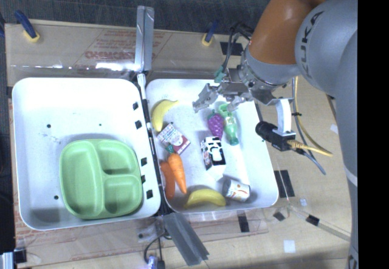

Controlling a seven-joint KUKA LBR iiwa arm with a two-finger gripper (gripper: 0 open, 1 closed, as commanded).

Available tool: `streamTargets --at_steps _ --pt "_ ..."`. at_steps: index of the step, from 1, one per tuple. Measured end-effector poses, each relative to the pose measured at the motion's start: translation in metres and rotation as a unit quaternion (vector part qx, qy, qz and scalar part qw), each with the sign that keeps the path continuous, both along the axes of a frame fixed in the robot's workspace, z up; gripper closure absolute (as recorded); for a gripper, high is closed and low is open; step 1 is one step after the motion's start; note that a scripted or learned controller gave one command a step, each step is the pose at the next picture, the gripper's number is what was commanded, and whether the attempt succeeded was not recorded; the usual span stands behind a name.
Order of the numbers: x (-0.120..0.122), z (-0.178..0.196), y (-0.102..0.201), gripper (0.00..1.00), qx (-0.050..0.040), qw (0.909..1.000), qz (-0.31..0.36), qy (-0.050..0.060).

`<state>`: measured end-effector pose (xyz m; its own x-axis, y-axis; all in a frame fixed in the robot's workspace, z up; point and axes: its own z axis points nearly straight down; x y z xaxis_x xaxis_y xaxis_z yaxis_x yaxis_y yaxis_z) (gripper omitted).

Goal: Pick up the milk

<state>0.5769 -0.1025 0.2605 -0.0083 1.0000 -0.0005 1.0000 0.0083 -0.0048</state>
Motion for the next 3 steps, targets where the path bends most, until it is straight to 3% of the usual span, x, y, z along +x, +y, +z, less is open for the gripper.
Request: streamTargets --at_steps 1,2,3 --pt "-0.094 -0.060 -0.097 0.00 0.0007 0.9962 0.087 -0.001" --pt "-0.049 -0.149 -0.052 0.00 0.0010 0.9954 0.096 0.000" --pt "-0.067 -0.163 -0.024 0.00 0.0010 0.9999 -0.011 0.000"
